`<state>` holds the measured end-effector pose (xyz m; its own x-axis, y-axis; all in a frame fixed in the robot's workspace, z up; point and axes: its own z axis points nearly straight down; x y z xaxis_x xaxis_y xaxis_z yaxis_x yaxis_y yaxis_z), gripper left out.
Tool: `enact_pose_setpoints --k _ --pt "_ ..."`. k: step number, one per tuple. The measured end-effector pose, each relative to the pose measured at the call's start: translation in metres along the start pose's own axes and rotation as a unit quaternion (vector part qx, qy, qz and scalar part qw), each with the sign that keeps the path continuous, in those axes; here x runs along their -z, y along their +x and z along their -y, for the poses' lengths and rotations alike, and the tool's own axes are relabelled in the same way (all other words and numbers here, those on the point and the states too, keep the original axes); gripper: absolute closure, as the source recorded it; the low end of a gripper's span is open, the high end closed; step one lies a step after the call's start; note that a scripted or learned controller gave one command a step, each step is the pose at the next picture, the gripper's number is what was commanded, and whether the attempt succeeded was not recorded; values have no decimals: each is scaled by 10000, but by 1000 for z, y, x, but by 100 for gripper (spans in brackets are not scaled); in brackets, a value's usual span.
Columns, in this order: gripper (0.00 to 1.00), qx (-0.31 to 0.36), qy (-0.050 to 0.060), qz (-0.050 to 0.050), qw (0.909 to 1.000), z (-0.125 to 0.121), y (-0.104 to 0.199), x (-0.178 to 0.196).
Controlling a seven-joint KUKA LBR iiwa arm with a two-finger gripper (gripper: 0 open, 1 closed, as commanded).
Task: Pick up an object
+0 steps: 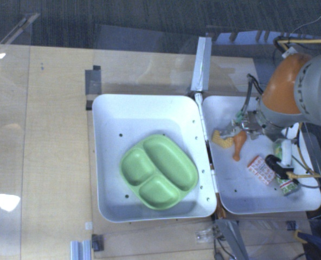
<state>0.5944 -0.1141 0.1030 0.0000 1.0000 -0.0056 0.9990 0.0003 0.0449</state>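
— What lies in the right bin (312, 202)?
— A smooth orange carrot-shaped piece (238, 143) beside a crinkled yellow one (221, 140), plus a flat patterned packet (261, 169).
— And the gripper (247, 124)?
— Just above the carrot; its grip can't be made out. A glossy green divided plate (158, 171) fills the left bin (109, 112).

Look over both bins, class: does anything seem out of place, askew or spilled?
Nothing is spilled or damaged. The green divided plate lies skewed, at an angle to the left bin's walls. In the right bin, small items lie loosely scattered near the gripper.
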Motion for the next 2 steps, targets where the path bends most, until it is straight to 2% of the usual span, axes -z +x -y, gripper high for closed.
enact_pose_setpoints --k 1,2 --pt "100 26 -18 -25 10000 -3 4 12" --pt "100 32 198 -31 9998 37 48 101"
